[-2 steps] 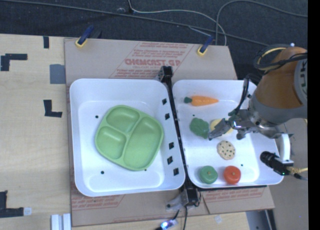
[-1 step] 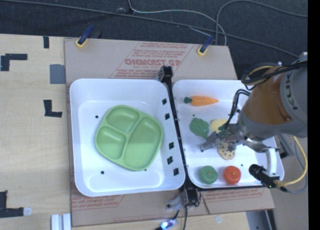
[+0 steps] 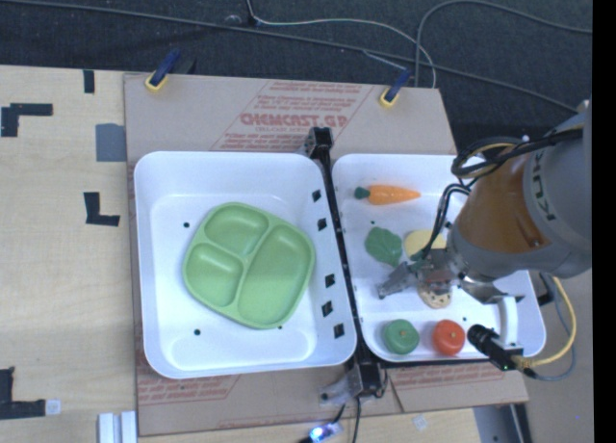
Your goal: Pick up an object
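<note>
The bench (image 3: 58,268) is made of light wood, and one brown cardboard sheet (image 3: 289,114) lies on it. Two yellow clips (image 3: 162,73) hold the sheet at its far edge. Two white bins sit side by side on the sheet, touching in the middle. The left bin (image 3: 154,239) holds one thing: a green plate (image 3: 250,264) with three parts.

One grey arm (image 3: 539,210) with an orange band comes in from the right, over the right bin (image 3: 423,169). Its pincer (image 3: 412,277) is low in the middle of that bin. I cannot tell if the pincer is open or closed, or if it grips anything.

The right bin holds toy food. There is one orange carrot (image 3: 389,195) near the far wall. One dark green piece (image 3: 384,245) lies just beside the pincer. One pale yellow piece (image 3: 420,242) peeks out by the arm. One green round thing (image 3: 400,336) and one red round thing (image 3: 448,337) sit side by side at the near wall.
</note>
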Controlling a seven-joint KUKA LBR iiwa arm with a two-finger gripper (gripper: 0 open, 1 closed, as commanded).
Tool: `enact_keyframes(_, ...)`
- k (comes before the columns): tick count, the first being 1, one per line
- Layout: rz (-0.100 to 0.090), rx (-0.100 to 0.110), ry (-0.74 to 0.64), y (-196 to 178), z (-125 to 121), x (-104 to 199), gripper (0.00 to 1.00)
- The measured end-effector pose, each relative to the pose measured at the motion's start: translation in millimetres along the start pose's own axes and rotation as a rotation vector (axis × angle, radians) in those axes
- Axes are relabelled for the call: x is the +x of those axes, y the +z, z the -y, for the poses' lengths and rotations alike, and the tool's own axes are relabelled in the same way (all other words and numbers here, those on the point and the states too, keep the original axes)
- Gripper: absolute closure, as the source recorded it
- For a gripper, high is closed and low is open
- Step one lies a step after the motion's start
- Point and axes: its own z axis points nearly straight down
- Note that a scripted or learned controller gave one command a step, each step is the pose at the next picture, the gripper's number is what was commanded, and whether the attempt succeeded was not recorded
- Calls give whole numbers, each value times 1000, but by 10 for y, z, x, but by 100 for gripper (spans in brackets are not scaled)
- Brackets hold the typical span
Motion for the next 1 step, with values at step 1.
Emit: enact_keyframes(1, 1, -6, -1, -135, -22, -4, 100)
